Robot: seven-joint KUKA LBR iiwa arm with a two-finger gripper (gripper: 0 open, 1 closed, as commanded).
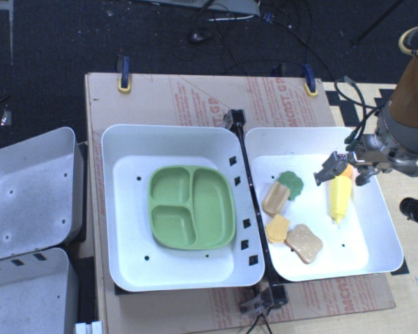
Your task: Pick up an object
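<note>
Left white bin [118, 207]: you've got a green three-compartment plastic plate [192, 208]. Right white bin [376, 256]: green broccoli toy [290, 183], tan bread roll [275, 199], yellow cheese piece [278, 228], toast slice [304, 243], yellow mustard bottle [340, 196]. End effector [343, 164] is at the bottle's top; grip state can't be told. Brown cardboard covers the table [195, 92]; dark floor [49, 33] behind.

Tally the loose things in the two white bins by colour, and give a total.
Green: 2, the green three-compartment plastic plate in the left bin and the small green broccoli-shaped toy in the right bin.
Yellow: 2, the yellow squeeze bottle and the pale yellow wedge.
Tan: 2, the tan bread-roll toy and the tan toast slice.
Total: 6.
</note>
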